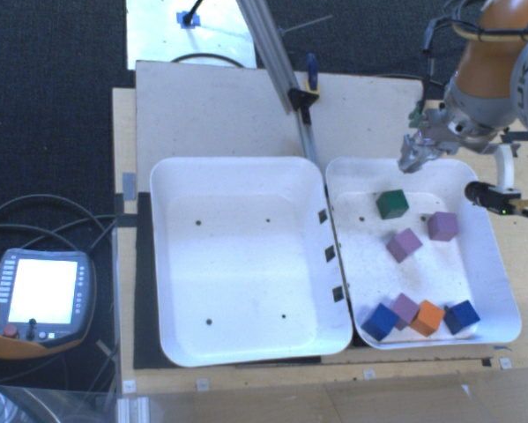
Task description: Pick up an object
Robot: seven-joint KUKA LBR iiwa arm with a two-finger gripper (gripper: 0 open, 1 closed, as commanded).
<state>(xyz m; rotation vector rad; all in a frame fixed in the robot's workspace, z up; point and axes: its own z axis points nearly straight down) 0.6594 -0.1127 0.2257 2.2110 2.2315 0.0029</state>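
Observation:
My gripper hangs over the far edge of the right bin, with nothing visibly between its fingertips. Just below and left of it lies a green cube. Two purple cubes sit mid-bin. Along the near wall are a blue cube, a third purple cube, an orange cube and another blue cube.
The left bin stands beside the right one, with black clips along the shared wall. A slanted metal pole with a clamp crosses the back board. A teach pendant lies at the far left, off the bench.

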